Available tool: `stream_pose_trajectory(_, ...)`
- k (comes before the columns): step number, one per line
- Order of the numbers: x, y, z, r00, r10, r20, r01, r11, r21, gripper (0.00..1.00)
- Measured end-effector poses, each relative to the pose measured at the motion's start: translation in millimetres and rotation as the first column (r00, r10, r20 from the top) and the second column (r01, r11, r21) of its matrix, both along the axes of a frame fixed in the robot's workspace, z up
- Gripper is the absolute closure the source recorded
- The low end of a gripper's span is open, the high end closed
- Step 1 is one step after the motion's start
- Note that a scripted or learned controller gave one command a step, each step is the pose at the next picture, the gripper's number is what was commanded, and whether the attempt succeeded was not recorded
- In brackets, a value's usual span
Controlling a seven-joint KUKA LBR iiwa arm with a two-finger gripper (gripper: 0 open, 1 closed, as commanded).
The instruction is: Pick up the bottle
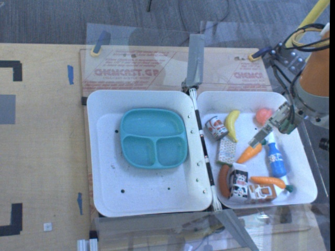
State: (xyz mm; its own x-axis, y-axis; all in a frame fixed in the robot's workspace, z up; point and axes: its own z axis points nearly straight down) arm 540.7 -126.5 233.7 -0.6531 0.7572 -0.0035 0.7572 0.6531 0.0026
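Your bottle [276,161] lay on its side in the right bin [309,184], blue-bodied with a white neck and a pale label whose print was too small to read. Just left of it sat a carrot [249,153], and below it a second carrot [269,182] beside a small carton [239,184] with a black-and-white cow-style pattern. A can [215,127] with a red and white label, not legible, stood near a banana [231,124]; a pink ball [264,115] rested toward the bin's far side. The tool [260,137] hung over the carrot, just up and left of the bottle's neck, and you could not tell how far apart its fingers were or that it had hold of anything. In the left bin [104,192] sat a teal divided plate [154,138]. Behind the bins, a clear sheet [131,69] on the worktop [42,156] showed faint reddish lettering that looked like "CHEMCAST GP".
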Motion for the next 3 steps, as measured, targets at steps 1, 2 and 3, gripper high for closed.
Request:
stream_pose_trajectory(1, 1.1, -76.8, -66.2, 0.977, -0.215, -0.003, 0.215, 0.977, 0.001, 0.0)
stream_pose_trajectory(2, 1.1, -76.9, -66.1, 0.977, -0.215, -0.003, 0.215, 0.977, 0.001, 0.0)
stream_pose_trajectory(3, -8.3, -91.6, -138.6, 0.952, -0.307, 0.0, 0.307, 0.952, 0.0, 0.0)
